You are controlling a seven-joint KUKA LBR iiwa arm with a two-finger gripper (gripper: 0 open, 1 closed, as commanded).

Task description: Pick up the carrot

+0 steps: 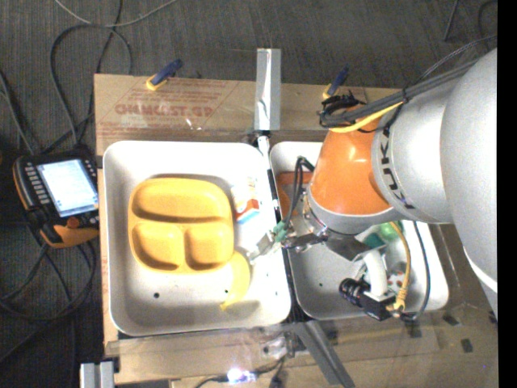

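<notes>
The carrot [283, 189] looks like a slim orange shape lying along the left wall of the right bin [436, 297], partly hidden under the arm's orange band [349, 176]. My gripper [273, 238] hangs low over the divide between the two bins, just in front of the carrot and reaching toward the left bin [117, 297]. Nothing can be made out in its grasp.
In the left bin lie a yellow divided plate [182, 223], a banana [237, 285] at the plate's front right corner, and a small white and red item [247, 202]. A green object [388, 233] sits in the right bin beneath the arm. A teach pendant [60, 188] rests left of the bench.
</notes>
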